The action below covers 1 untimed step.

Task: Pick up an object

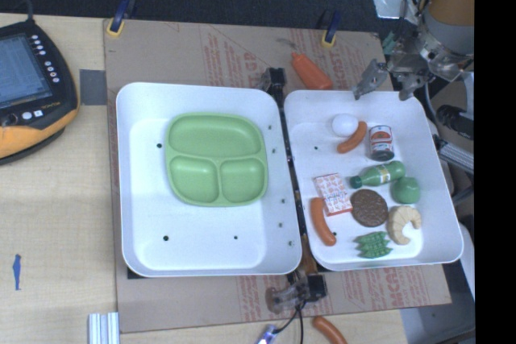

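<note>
Gripper [389, 84] hangs above right bin's [435, 173] far edge, fingers spread.

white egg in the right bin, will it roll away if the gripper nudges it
Probably: the white egg looks round and smooth, so a nudge could roll it. The sausage beside it may stop it that way. Its curved surface could slip between the gripper's fingers.

left bin [145, 246]: plain white
right bin [431, 250]: plain white
divided plate [216, 159]: pale green
egg [344, 124]: white
sausages [351, 138] [322, 221]: orange-red
can [380, 142]: dark, with a red and white label
bottle [377, 174]: green, pale cap
patty [369, 207]: dark brown
card [333, 192]: white with a red pattern
pea pods [372, 245]: green
desk [56, 205]: light wood
board [201, 52]: brown cardboard with faint red print
</note>
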### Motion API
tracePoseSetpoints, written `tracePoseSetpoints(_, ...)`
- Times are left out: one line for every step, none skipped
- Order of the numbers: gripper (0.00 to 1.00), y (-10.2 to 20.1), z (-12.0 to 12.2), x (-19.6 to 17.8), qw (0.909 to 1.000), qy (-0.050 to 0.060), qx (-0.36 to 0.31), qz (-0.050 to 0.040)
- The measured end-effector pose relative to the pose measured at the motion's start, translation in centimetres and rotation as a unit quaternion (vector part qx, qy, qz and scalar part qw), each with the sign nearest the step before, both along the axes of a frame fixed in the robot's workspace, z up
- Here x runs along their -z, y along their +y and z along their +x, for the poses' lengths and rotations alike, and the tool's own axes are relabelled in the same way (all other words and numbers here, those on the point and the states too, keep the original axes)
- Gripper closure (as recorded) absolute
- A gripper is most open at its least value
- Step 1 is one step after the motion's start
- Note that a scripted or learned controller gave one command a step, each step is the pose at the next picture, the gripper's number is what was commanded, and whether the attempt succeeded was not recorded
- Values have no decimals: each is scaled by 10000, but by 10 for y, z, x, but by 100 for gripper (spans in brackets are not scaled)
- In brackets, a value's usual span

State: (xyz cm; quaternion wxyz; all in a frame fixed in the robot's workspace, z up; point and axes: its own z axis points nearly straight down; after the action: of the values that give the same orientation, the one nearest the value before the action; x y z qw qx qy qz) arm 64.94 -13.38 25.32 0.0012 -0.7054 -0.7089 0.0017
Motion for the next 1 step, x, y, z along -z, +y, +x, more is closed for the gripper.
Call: tracePoseSetpoints(0,17,3,162,10000,7,-16,-4)
